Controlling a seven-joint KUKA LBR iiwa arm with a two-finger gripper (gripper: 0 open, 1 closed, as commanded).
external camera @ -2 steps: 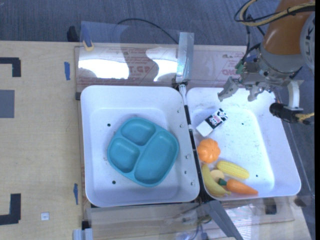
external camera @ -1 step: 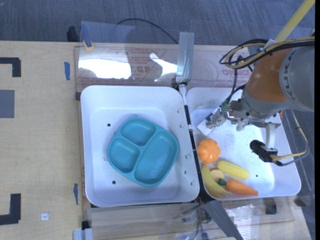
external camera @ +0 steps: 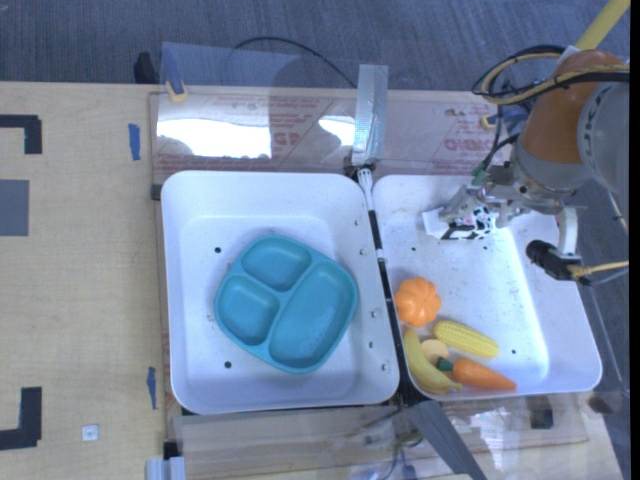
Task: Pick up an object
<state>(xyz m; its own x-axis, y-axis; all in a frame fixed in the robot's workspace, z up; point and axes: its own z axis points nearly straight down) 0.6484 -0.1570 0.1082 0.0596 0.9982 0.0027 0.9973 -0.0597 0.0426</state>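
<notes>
The two-finger gripper (external camera: 468,215) hung over the right white bin's (external camera: 520,278) far end; whether it was open or closed could not be told. The round orange plastic pumpkin (external camera: 418,300) lay well apart at the near-left, so approach seemingly remained: travel over, then descend.
</notes>
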